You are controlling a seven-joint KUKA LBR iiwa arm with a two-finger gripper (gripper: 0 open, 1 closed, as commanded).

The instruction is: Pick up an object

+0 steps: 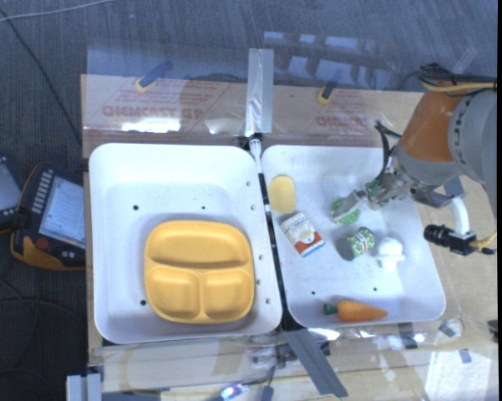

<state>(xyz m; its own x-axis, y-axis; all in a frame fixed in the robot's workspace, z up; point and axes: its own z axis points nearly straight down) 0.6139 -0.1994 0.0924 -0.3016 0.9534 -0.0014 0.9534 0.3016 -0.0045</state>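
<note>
The pincer (pixel 374 192) hung low over the right bin (pixel 418 303), its tips at a small green item (pixel 346 206); whether it gripped that item could not be told. Nearby lay a green can (pixel 360 242), a white object (pixel 390 251), a small carton (pixel 301 233) and a carrot (pixel 357 311), while the left bin (pixel 117 182) held a yellow divided tray (pixel 200 269).

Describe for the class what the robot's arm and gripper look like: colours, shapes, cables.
The arm is bulky and rounded, grey, with a broad orange band above the wrist. Dark cables run beside that band. The gripper is small, metallic grey and dark, far slimmer than the arm.
</note>
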